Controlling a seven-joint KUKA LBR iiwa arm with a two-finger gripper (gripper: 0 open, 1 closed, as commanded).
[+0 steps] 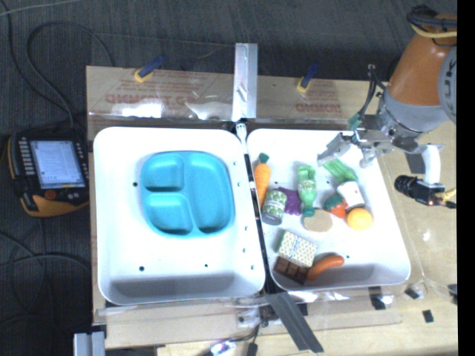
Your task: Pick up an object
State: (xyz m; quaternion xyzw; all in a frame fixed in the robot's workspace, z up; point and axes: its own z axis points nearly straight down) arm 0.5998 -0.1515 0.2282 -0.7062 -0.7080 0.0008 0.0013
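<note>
Hovering over the right bin [386, 269], claw [349, 148] spread apart above green toy [340, 170], labels unreadable

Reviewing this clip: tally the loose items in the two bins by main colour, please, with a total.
Blue: 1, the divided tray in the left bin.
Orange: 3, carrot, round fruit, sausage-like piece.
Green: 3, bottle, leafy piece, can.
Purple: 1.
Red and white: 1.
Beige: 1.
Checkered box: 1.
Brown: 1.
Total: 12.
</note>
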